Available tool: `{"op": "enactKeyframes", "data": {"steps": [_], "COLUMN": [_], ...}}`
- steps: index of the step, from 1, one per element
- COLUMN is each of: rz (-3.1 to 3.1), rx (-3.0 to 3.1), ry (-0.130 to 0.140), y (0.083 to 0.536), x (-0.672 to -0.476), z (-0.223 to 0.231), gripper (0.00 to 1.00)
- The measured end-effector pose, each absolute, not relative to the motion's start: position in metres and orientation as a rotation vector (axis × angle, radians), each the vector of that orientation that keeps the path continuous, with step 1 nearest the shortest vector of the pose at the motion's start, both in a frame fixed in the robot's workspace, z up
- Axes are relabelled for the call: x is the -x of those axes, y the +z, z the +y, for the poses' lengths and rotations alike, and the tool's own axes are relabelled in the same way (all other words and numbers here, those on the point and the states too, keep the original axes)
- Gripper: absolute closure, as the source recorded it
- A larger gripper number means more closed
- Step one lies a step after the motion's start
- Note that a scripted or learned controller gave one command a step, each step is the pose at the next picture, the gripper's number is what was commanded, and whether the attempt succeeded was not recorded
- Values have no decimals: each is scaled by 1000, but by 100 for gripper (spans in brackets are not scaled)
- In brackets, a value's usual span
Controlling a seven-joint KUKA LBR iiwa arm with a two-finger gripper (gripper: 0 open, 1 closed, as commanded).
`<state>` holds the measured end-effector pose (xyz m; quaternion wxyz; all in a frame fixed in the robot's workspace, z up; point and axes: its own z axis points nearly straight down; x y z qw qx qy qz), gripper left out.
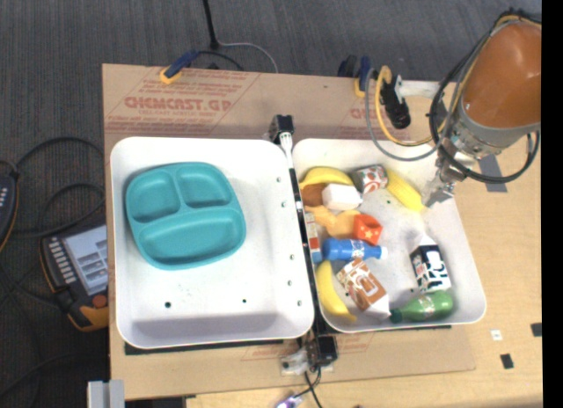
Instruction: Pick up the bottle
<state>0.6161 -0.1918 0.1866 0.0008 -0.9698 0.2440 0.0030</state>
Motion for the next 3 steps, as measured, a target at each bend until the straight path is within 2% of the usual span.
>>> {"op": "enactKeyframes", "data": {"steps": [1, 2, 3], "rz": [545, 314, 318], "rx": [3091, 3122, 3122], "ry": [-6, 9, -9], "y": [302, 178, 324], "x": [-669, -652, -669], "z": [-222, -180, -222], "gripper": [100, 100, 100]}}
